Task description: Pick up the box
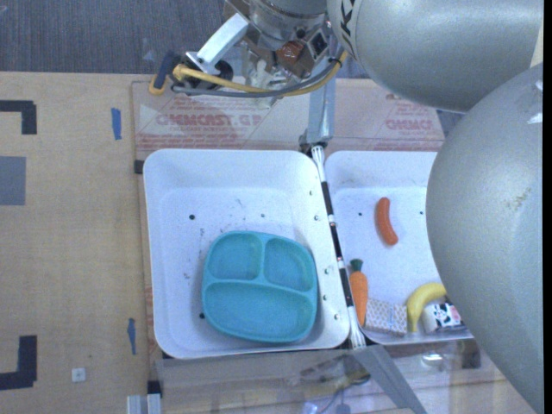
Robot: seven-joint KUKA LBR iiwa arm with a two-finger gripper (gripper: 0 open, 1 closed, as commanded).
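A small flat box [385, 316] with a pale checked pattern lies at the front of the right bin [345, 172], between a carrot and a banana. My gripper [278, 57] hangs high over the bench beyond the far edge of the two bins, far from the box. Yellow cables and a white bracket surround its wrist. The grey arm covers the right side of the right bin.
A blue divided plate [259, 286] lies in the left bin [164, 231]. The right bin also holds a red sausage [387, 220], a carrot [358, 289], a banana [424, 301] and a black-and-white item [446, 316] partly under the arm.
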